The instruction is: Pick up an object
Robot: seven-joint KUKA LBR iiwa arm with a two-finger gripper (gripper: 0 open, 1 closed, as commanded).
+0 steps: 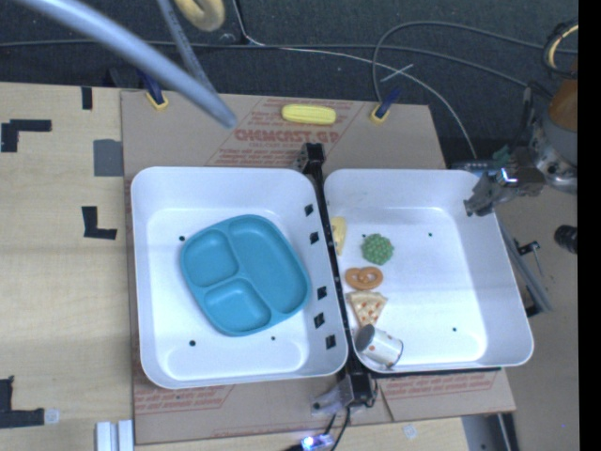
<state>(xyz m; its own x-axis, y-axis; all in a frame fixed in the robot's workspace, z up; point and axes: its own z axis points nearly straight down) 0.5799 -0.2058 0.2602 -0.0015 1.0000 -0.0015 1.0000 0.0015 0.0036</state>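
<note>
The gripper (481, 198) is seen at the far right corner of the right bin (488, 280), over the bin's rim, well apart from every object. Nothing is held between it, and whether it is spread or closed cannot be told from this view, since it is small and dark against the rim.

No single object is named by the task, so the candidates are taken to be the things gathered along the left side of the right bin. A green broccoli-like piece (377, 248) lies farthest from the viewer, with a pale yellow piece (337, 232) just beside it against the dividing wall. Nearer, a brown pretzel-shaped piece (363, 277) is found, then an orange wedge like a pizza slice (365, 305), and nearest of all a small metal cup (379, 348) tipped on its side in the near left corner. In the left bin (160, 252) a blue divided plate (245, 273) is laid flat.

The step in hand is judged to be the approach: no descent toward any object is under way. For the next move, a travel leftward across the right bin is called for, followed by a lowering over one chosen piece. The green piece is judged the easiest target, being bulkier and standing clear of its neighbours, whereas the flat pieces and those near the wall leave little room.
</note>
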